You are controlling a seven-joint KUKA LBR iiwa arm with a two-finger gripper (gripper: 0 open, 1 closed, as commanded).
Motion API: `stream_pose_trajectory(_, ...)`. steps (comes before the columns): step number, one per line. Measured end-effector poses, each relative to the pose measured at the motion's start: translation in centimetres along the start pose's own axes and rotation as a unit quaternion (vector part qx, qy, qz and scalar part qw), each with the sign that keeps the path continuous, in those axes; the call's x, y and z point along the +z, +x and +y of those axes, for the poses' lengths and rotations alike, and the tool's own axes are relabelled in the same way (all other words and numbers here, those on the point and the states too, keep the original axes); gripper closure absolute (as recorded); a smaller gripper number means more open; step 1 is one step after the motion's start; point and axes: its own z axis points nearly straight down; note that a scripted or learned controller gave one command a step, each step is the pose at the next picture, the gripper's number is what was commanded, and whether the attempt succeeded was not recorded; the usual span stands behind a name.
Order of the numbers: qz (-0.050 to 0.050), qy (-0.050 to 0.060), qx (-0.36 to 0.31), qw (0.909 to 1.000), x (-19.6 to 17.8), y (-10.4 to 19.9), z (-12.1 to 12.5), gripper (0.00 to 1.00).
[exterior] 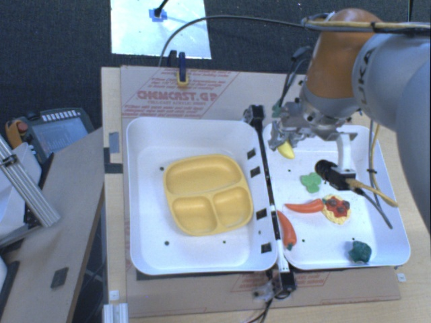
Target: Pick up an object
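Hanging over the far left part of the right-hand shallow white bin (323, 244), the two-finger gripper (284, 140) is hovering just above a small yellow curved piece (287, 151). Its tip is merging with grey metal and cables, so I cannot tell whether it is spread or closed, nor whether it is touching that piece.

Nearest the camera, a dark green lumpy piece (360, 250) is lying in the bin's near right corner, too small for its shape to be made out. A red-orange pepper-shaped piece (287, 229) is resting against the bin's left wall. Farther in, a slim orange-red tapered piece (304, 207) is pointing at a flat yellow piece with red spots (336, 208), and the two are lying just beside each other. Beyond them a small light green lobed piece (310, 182) is sitting alone, near the yellow curved piece.

A yellow plastic tray with three compartments (205, 195) is lying in the middle of the left-hand shallow white bin (148, 153).

Behind both bins, a brown cardboard sheet with red print (178, 94) is showing, partly covered by the bins, and a shiny silver square sheet (159, 19) is lying beyond it, its top cut off by the frame.
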Motion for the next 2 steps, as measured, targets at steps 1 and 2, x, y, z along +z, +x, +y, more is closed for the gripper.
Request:
stream_pose_trajectory(1, 0.0, -0.001, -0.001, 1.0, -1.1, 5.4, -0.8, 1.0)
stream_pose_trajectory(2, 0.0, -0.001, -0.001, 1.0, -1.9, 10.2, -2.1, 1.0)
